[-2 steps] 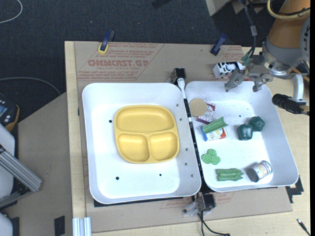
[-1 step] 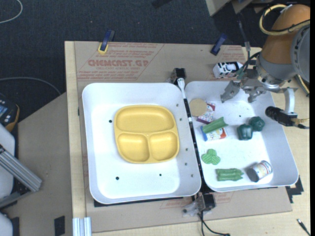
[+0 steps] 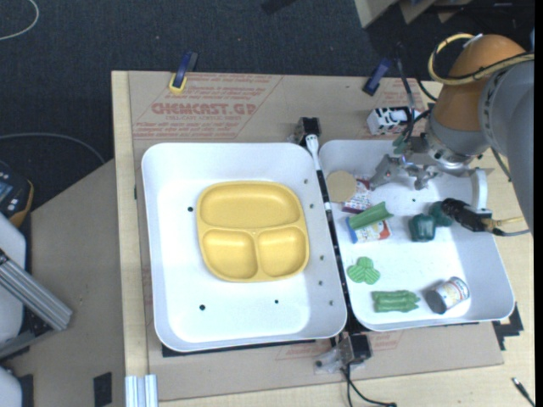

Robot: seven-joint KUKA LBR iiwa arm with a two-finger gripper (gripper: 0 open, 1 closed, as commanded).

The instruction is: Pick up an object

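My gripper (image 3: 401, 175) hovers over the far part of the right bin (image 3: 488, 270), its fingers spread open with nothing between them. Just left of and below it lie a small red-and-white packet (image 3: 357, 202) and a tan round disc (image 3: 339, 185). A green cylinder (image 3: 368, 217) rests on a white card with a blue stick beside it. A dark green pepper-like piece (image 3: 422, 226) sits right of that, below the gripper.
Nearer the front of the right bin are a green leafy piece (image 3: 363, 271), a green block (image 3: 394, 301) and a small tin can (image 3: 447, 294). The left bin (image 3: 170, 253) holds a yellow divided plate (image 3: 252, 229).
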